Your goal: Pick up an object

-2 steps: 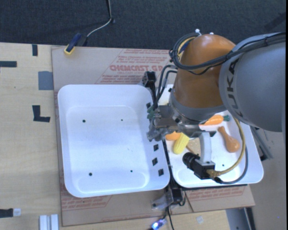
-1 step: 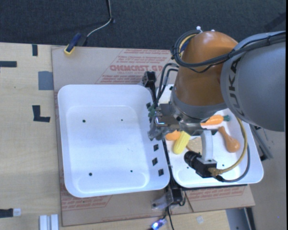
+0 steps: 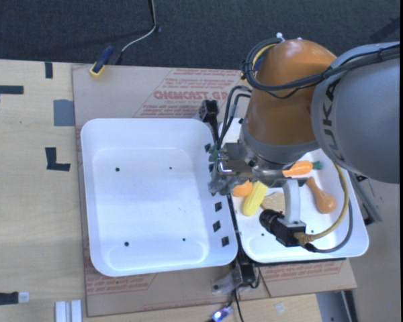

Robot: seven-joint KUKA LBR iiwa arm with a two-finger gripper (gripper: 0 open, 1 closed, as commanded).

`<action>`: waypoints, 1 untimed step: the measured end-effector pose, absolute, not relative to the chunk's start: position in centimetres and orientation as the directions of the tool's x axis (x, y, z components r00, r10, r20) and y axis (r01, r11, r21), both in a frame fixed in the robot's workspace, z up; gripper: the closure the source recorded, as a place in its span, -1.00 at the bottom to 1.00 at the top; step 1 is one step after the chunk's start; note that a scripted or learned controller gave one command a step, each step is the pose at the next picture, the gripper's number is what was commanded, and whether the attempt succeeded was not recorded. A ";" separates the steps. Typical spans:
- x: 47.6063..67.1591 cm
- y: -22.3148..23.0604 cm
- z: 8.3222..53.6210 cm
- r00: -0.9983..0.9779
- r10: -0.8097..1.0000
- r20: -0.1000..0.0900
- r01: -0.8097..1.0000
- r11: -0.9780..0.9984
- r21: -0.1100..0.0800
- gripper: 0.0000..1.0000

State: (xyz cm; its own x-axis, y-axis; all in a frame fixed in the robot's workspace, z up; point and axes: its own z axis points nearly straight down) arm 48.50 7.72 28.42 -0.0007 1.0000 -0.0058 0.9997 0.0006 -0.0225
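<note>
Bulky orange wrist (image 3: 289, 99) hides the fingers, so I can't tell their state. Corn (image 3: 254, 198) lies in the right bin (image 3: 336, 250), seemingly just below them; drop straight, centred, before closing.

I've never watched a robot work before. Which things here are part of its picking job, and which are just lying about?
Part of the job:
- the right bin
- yellow corn cob, orange carrot and tan drumstick inside it
- the arm's hand above them

Lying about:
- left bin
- yellow clip on the cable
- cardboard sheet
</note>
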 end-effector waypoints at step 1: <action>48.5 7.7 29.1 -0.001 1.000 -0.007 1.000 0.001 -0.028 1.00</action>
State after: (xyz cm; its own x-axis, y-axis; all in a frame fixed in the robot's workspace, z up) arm 48.54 7.71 29.15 -0.0013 1.0000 -0.0072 0.9996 0.0011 -0.0284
